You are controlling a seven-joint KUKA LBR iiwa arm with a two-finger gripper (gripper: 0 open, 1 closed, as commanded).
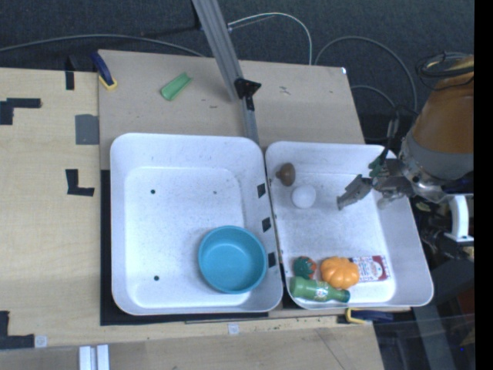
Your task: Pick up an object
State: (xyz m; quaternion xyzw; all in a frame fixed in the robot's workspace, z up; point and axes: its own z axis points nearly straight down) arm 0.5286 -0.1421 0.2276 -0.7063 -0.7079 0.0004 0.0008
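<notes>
My fingers [353, 194] hover over the right white bin [400, 230] (grip state unclear); the small white ball [303, 197] remains unpicked.

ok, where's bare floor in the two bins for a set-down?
Left bin: bare across the back and left; only the blue bowl sits front-right. Right bin: bare middle strip between the white ball and the orange fruit. Crowded along its front edge, and near the gripper.

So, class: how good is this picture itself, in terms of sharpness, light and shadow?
Camera view: soft throughout, small things in the right bin blurred; light even and diffuse, with faint shadows; the blue bowl reads clearest; the gripper is smeared and dim.
</notes>
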